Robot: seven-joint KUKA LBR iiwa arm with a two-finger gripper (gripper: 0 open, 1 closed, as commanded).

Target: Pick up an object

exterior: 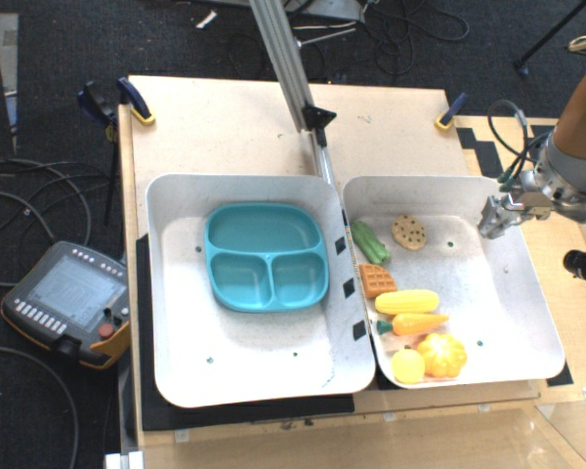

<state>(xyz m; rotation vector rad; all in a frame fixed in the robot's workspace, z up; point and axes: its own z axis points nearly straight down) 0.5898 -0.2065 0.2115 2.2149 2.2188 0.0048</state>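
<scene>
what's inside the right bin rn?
Right bin holds toy food along its left side: green pod, cookie, waffle, corn, carrot, lemon and a yellow-orange piece. Anything beneath that cluster is covered. Claw sits at the bin's right rim.

Bright even overhead light, soft shadows, mild glare, slightly soft focus

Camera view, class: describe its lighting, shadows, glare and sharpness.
Camera view: even, soft overhead light; the teal three-compartment plastic tray casts only a faint shadow on the left white bin; no strong glare on the right white bin; the toy foods look sharp, while the grey metal gripper looks slightly soft.
</scene>
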